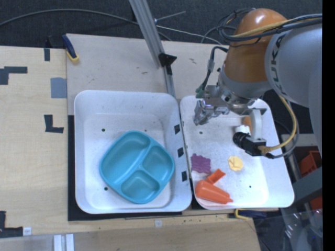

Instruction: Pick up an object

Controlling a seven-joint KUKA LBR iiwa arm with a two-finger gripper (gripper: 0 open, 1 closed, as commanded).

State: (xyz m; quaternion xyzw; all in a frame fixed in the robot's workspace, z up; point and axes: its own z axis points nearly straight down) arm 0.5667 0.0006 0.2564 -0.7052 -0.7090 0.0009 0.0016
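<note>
Bench (31,140): pale wood surface at the far left, with dark and grey tape marks stuck on it.
Left bin (86,109): shallow white tray, its floor lightly speckled.
Blue plate (137,166): a turquoise divided dish with three compartments, lying flat in the lower middle of the left bin, turned at a slant.
Metal post (149,27): a grey rail running from the top of the view down to the seam between the two bins, with a black clamp near its lower end.
Right bin (277,192): shallow white tray touching the left bin along its inner wall.
Purple piece (200,163): small, flat, lying near the right bin's left wall.
Orange carrot (212,192): lying at the bin's near-left corner, just below the purple piece, with a smaller orange-red piece touching its upper side.
Yellow piece (235,163): small and rounded, near the middle of the right bin, apart from the carrot.
Gripper (201,116): hanging above the upper-left part of the right bin, well apart from the purple piece and the carrot; nothing shows between the fingertips, and whether they are spread or pressed together cannot be told.
Arm (261,46): grey with an orange band, reaching in from the right over the right bin's far end.
</note>
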